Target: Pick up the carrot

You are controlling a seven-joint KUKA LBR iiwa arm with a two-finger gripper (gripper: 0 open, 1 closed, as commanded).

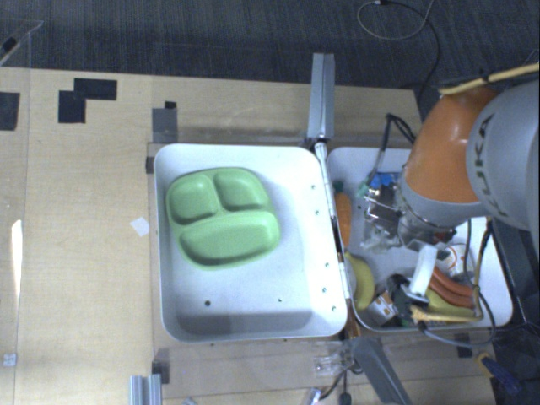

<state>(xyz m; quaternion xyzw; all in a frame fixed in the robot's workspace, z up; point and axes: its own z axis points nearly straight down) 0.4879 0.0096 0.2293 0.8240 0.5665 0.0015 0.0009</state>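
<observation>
The slim orange carrot [342, 216] lay along the left wall of the right-hand shallow white bin [503, 304], right of frame centre, not lifted — the pick was not yet done. The grey arm's tool [384, 218] hovered just beside it, its state impossible to tell. A yellow banana [364, 279] lay below the carrot; the left white bin [295, 306] held a green divided plastic tray [223, 216].

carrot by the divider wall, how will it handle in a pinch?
Carrot looks like smooth moulded plastic, so probably stiff, light and somewhat slippery. Its rounded, tapered body may roll. It lies against the right bin's wall, which likely crowds one side.
</observation>
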